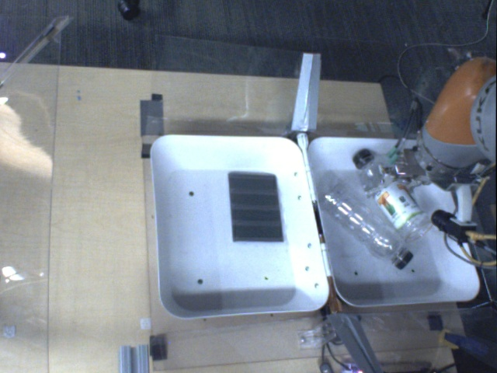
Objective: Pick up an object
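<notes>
clear bottle (pixel 365 220) under gripper (pixel 396 171)

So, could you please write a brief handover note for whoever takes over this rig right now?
Gripper: low over the right bin; finger state unreadable, nothing visibly held.
Things: clear plastic bottle lying slanted in the right bin, beside a small white-labelled container; dark ribbed rectangular block flat in the left bin.
Done: no pick confirmed.
Left: grasp and lift an object.

Fixed camera looks down aslant, seemingly mid-distance, on both bins (pixel 167 208).
</notes>
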You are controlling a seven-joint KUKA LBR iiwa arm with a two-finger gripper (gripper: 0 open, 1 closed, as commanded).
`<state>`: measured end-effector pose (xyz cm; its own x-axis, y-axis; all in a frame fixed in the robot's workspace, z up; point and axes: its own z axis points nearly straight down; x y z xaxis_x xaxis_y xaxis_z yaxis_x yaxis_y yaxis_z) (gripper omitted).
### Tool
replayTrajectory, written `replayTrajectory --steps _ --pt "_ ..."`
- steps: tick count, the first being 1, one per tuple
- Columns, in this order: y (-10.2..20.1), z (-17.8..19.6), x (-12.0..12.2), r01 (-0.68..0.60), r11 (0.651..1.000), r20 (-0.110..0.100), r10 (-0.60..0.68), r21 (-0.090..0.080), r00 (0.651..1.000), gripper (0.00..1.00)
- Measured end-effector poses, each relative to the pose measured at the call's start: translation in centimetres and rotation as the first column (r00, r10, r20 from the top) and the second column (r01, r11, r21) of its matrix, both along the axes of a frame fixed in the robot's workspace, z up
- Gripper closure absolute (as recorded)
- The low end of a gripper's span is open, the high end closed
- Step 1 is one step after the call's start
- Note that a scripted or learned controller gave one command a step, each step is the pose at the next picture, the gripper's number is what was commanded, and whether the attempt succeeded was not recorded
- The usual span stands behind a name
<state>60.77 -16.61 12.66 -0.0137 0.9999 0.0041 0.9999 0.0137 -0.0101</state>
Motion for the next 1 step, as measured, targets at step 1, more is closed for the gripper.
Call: replayTrajectory --steps 1 --pt "3.07 5.43 2.43 -0.146 0.989 0.006 0.146 -0.003 0.989 1.0"
